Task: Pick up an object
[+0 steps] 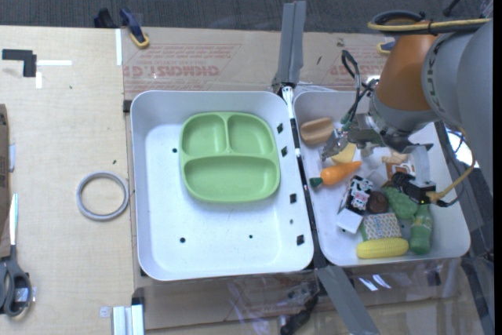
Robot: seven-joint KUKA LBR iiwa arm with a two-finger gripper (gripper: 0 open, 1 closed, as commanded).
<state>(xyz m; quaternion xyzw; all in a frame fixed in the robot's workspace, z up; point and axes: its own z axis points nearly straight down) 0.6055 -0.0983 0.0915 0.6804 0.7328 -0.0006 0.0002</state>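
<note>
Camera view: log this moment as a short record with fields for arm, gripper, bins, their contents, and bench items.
arm: reaches in from the right, over the right bin
gripper: low at the right bin's upper left, just above the carrot; nothing seen between its fingers
left bin: green plate with three compartments
right bin: bread roll, carrot, corn, other toy foods heaped together
bench: tape ring, scissors at left

single overhead camera, slanted down

fixed above the bench (pixel 55 129), looking down at a slant from a moderate height. takes in both white bins side by side, left bin (pixel 153 192) and right bin (pixel 451 227), with the arm (pixel 427 71) entering from the right.
</note>
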